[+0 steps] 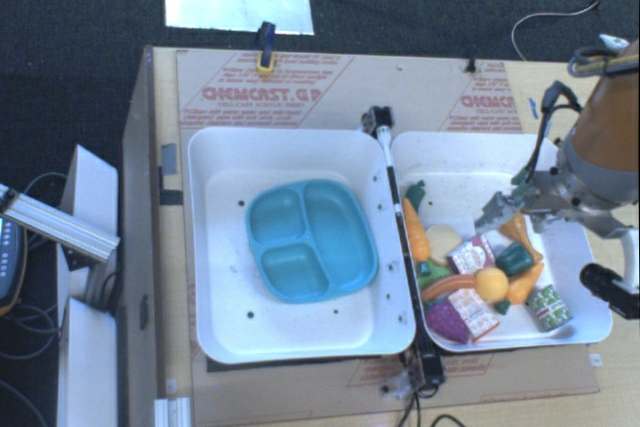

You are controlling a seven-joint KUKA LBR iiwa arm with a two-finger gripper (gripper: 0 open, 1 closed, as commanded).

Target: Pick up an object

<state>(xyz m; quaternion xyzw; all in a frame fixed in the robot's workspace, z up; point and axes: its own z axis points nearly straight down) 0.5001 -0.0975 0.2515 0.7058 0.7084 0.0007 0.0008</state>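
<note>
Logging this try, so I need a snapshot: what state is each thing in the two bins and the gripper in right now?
Blue three-compartment plastic tray: lying flat in the left white bin, nothing in its compartments.
Pile of toy food: heaped in the right white bin, untouched.
Two-finger gripper: low over the pile, nothing visibly held.

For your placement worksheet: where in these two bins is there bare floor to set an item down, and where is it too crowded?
Left bin: bare white floor rings the blue divided tray, widest along its left wall and near edge. Right bin: a bare strip along the far wall. Its near half is crowded with the yellow ball, carrot, and purple carton, packed touching.
</note>
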